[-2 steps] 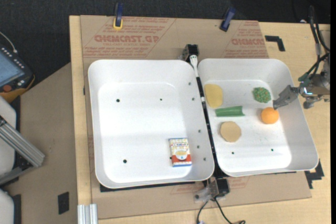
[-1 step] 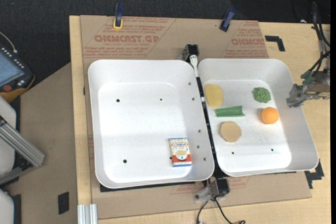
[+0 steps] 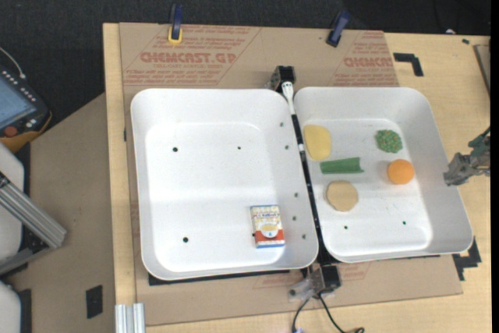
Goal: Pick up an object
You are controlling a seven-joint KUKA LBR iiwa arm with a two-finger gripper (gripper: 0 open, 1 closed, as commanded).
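The right bin (image 3: 437,222) holds a yellow rounded piece (image 3: 317,142), a green stick (image 3: 341,165), a tan round piece (image 3: 342,196), a green knobbly ball (image 3: 388,140) and an orange ball (image 3: 401,171). In the left bin (image 3: 156,191) a small box (image 3: 267,226) with an orange and blue label lies near the front right corner. My gripper (image 3: 466,164) is at the right bin's outer rim, just right of the orange ball, with nothing seen held in it.
The bins sit on a cardboard sheet (image 3: 234,51) held by two clamps (image 3: 176,25) at the back. A black fitting (image 3: 282,77) sits between the bins at the back, and cables (image 3: 316,288) run off at the front.
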